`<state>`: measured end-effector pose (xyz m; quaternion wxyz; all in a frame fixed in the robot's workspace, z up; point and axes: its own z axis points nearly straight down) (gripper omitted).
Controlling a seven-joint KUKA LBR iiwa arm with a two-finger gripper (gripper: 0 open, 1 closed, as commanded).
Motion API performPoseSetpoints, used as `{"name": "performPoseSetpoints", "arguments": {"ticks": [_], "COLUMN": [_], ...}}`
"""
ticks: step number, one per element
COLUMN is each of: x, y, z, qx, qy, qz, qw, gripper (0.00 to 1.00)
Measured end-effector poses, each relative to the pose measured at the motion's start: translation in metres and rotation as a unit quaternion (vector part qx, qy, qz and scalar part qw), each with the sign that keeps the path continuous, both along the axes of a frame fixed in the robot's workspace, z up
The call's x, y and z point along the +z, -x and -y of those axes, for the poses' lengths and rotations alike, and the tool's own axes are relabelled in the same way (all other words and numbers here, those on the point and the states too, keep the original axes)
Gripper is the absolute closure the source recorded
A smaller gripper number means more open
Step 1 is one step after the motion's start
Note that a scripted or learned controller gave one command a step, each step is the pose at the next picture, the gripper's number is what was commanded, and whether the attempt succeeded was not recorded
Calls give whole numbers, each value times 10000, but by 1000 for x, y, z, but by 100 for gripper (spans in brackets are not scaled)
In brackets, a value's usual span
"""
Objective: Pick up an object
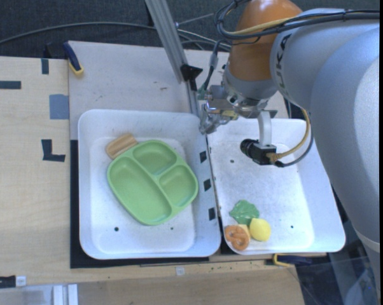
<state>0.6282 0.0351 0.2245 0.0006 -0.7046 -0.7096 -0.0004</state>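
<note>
Where it hangs over the bins' shared wall [203,170], gripper [206,124] grasp cannot be told | left bin [84,170]: green plate [152,182], tan block [121,145] touching | right bin [290,183]: yellow ball [260,229]

The gripper [207,121] points down from the wrist [242,97], which sits just above it and to its right in the view. Above the wrist is the orange band [261,37]. From there the thick grey arm [338,107] runs off further right of the gripper.
</note>
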Motion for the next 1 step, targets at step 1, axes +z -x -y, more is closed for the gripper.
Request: {"name": "performPoseSetpoints", "arguments": {"ticks": [1], "x": [12], "y": [3], "z": [-56], "qx": [5], "qy": [-3], "qz": [-2], "qw": [10000], "gripper": [100]}}
